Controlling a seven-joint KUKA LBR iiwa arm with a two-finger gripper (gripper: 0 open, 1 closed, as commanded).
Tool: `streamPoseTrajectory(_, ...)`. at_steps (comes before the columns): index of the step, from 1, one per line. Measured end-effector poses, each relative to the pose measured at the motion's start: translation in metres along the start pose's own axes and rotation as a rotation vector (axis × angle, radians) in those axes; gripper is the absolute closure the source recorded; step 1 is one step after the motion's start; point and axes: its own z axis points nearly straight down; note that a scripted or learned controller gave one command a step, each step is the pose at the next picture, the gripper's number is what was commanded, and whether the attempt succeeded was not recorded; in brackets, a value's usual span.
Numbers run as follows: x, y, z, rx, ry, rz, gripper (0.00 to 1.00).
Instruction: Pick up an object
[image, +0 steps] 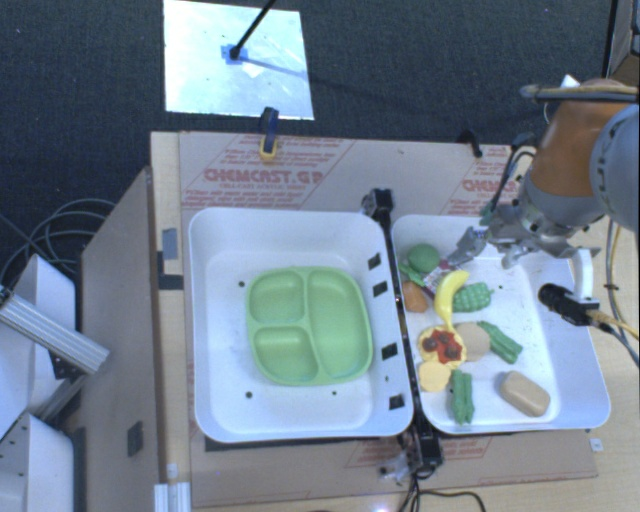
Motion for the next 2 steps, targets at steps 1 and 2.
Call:
streamPoseTrajectory(1, 0.001, -0.014, 0.080, -0.013, -0.002, 0.010, 0.00)
streamPoseTrajectory(2, 0.001, -0.010, 0.063, -0.022, -0.003, 0.005, 1.00)
